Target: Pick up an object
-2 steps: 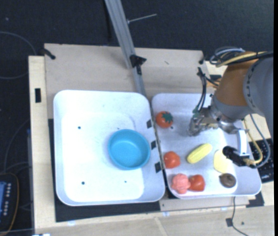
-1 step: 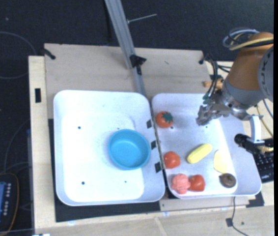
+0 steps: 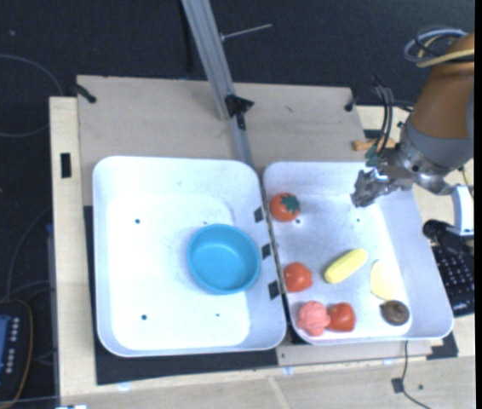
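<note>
**Pincer over right bin, nothing in it**

Arm (image 3: 437,118) comes in from the right. Pincer (image 3: 365,191) sits over the upper part of the right bin (image 3: 326,177), near its right wall. Too dark and small to read: can't tell if it's apart or together. Nothing visible between the tips.

Right bin contents, 7 items:
- tomato (image 3: 284,206) with green top, upper left, close to the divider
- red ball (image 3: 297,275) mid left, just beside the divider
- yellow corn (image 3: 345,265) centre, lying at a slant
- pale yellow piece (image 3: 383,279) just right of the corn, near the right wall
- pink lump (image 3: 312,316) and red piece (image 3: 341,316) at the front edge, touching each other
- brown round thing (image 3: 394,312) front right corner

All items lie on the bin floor, well apart from the pincer. Nearest are the tomato and corn.

Left bin (image 3: 139,186) holds 1 blue bowl (image 3: 223,258), upright, right of centre.

Both bins sit side by side on the table (image 3: 156,118).
</note>
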`<action>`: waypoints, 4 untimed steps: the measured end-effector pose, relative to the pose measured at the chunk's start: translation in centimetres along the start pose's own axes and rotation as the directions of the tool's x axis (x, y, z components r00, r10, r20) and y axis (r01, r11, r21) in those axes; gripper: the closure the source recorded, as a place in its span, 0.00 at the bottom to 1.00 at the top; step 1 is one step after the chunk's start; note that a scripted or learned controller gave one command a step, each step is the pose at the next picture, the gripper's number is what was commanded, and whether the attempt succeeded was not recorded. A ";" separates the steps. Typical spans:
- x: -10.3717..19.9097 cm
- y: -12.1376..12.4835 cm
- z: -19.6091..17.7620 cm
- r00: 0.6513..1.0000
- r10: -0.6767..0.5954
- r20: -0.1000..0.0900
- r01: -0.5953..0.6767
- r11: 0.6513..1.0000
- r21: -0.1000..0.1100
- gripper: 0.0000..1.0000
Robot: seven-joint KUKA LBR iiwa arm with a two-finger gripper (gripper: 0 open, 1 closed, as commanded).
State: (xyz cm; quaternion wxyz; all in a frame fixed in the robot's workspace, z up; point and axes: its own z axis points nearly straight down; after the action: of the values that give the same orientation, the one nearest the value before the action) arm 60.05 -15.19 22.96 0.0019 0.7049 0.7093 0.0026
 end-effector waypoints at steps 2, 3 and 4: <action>4.7 2.0 -3.9 1.000 -0.003 0.000 0.003 1.000 0.003 1.00; 9.7 3.7 -4.0 1.000 -0.002 0.001 0.002 1.000 0.003 1.00; 14.7 3.6 -2.4 1.000 -0.001 0.001 0.001 1.000 0.010 1.00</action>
State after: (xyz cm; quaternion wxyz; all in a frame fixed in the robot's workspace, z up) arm 63.51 -0.45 25.43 -0.0013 0.7045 0.7097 -0.0013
